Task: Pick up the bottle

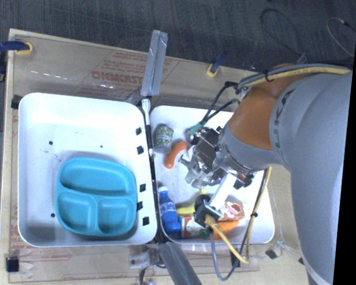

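Observation:
The bottle (167, 213) is blue with a pale cap and lies in the right bin (264, 225), against the bin's left wall near the front corner. My gripper (195, 173) hangs over the middle of that bin, above and to the right of the bottle and apart from it. Nothing shows held in it. The grey arm with its orange band (255, 118) covers the bin's right half.
Around the bottle lie a yellow item (187, 208), a reddish item (188, 229) and a crumpled packet (234, 210). A greenish can (163, 136) and an orange sausage shape (176, 153) lie at the back left. The left bin (42, 125) holds a blue divided tray (97, 197).

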Controlling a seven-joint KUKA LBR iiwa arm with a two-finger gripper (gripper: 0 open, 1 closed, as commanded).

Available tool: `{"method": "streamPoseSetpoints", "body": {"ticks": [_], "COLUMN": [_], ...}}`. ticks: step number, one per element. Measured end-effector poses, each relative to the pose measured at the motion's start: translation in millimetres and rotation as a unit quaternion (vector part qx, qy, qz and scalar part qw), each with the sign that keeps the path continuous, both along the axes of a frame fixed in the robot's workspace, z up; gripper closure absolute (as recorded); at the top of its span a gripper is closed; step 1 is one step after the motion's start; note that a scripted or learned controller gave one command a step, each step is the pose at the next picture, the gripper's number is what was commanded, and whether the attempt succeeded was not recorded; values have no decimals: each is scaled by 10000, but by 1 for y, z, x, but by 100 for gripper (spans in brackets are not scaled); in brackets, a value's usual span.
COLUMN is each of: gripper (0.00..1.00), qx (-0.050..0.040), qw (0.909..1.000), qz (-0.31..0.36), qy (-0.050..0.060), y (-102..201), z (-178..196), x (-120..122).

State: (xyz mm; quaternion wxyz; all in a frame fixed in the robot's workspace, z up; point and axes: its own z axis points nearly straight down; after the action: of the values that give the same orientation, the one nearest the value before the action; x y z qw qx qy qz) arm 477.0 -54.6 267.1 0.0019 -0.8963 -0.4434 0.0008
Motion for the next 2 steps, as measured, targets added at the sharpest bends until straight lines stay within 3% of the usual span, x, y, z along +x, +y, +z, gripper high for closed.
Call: {"method": "streamPoseSetpoints", "body": {"ticks": [1,2], "gripper": [100,100], "qx": [-5,-24], "qw": [9850,9606], "qz": [-1724,-2780], "qy": [35,30], "y": [61,131], "z": [-27,-15], "x": [-1,-2]}}
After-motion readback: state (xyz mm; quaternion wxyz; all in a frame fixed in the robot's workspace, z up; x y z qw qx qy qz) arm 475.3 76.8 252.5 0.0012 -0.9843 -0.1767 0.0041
